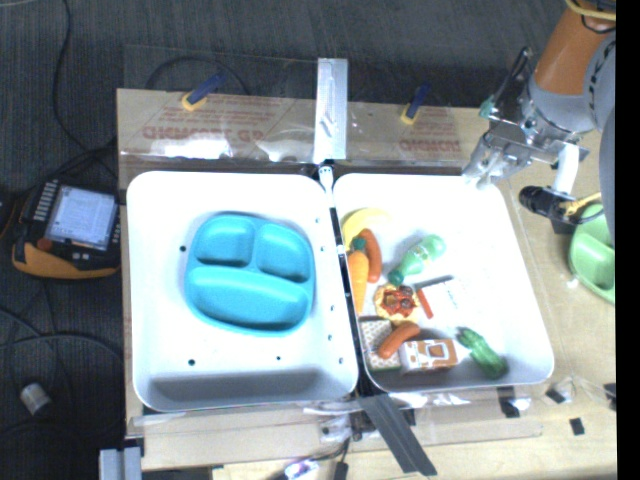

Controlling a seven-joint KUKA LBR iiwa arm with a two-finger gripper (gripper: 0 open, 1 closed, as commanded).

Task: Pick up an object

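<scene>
The right bin holds a heap of toy food: a yellow banana, a red-brown sausage, an orange carrot, a green bottle-shaped piece, a small pizza slice, a hot dog, a small printed box and a dark green vegetable. My gripper hovers over the bin's far right corner, above and well apart from the pile. Nothing shows between its fingers.
A blue divided plate lies in the left bin. A pale green object sits on the bench right of the bins. A clear panel with blue and yellow clips stands behind both bins.
</scene>
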